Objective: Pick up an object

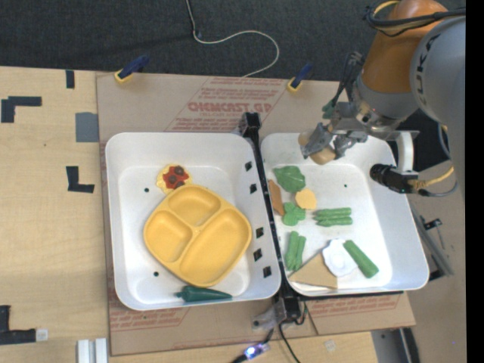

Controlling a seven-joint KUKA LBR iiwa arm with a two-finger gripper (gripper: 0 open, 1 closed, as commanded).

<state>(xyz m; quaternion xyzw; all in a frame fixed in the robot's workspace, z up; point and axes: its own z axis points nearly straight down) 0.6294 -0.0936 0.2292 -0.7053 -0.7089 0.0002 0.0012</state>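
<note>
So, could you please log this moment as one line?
gripper above right bin far edge | fingers on tan object | yellow tray in left bin

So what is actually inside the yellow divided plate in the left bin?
The yellow divided plate shows bare compartments. A red and yellow toy lies just beyond its far rim, a dark green vegetable at its near edge. Whatever lies beneath the plate is covered.

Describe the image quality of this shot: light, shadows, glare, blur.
Camera view: even, soft light; the yellow plate casts a faint shadow on the left bin; no harsh glare on the right bin; the toy food is sharp, while the pincer and the tan item at it look slightly soft.
</note>
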